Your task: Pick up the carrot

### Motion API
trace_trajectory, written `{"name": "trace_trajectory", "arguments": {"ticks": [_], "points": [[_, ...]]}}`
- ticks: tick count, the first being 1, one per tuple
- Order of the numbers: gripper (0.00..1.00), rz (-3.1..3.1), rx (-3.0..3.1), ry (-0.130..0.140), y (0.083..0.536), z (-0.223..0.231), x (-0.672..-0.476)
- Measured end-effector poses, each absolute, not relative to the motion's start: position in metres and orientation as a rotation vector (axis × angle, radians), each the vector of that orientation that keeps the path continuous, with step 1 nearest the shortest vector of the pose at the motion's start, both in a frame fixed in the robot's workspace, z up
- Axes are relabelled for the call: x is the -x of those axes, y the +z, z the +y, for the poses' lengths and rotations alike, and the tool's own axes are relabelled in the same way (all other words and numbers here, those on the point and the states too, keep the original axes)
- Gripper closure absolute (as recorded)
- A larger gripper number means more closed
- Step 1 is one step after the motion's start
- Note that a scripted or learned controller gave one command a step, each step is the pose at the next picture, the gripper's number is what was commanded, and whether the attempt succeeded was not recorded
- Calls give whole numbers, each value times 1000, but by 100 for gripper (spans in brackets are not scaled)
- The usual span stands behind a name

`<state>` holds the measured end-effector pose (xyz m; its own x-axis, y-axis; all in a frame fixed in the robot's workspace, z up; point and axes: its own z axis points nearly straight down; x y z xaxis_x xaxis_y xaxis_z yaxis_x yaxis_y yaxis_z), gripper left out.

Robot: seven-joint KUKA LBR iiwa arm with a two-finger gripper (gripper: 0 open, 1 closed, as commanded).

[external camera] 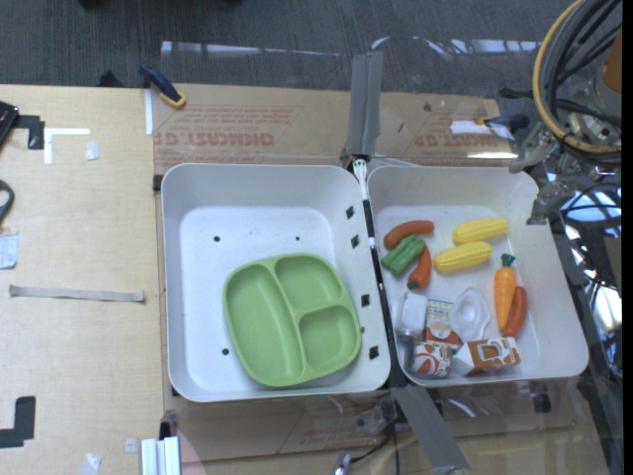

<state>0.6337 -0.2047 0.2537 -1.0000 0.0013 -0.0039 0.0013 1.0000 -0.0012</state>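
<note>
high fixed view slanting down over both bins

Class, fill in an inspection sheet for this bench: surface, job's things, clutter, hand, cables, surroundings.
Surface: two white bins; left bin holds a green divided plate.
Job's things: carrot lies in the right bin, near its right wall.
Clutter: two corn cobs, sausage, green vegetable, small cartons.
Hand: too blurred to judge at the right edge.
Cables: yellow and black loops, upper right.
Surroundings: cardboard, wooden bench.
</note>
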Motion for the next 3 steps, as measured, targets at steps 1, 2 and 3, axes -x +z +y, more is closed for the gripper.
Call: {"name": "trace_trajectory", "arguments": {"ticks": [1,2,3], "points": [[0,3137,67,-2,158,-204,-599],[0,3137,-89,-1,93,-221,-591],[100,3130,-81,-6,104,-220,-594]]}}
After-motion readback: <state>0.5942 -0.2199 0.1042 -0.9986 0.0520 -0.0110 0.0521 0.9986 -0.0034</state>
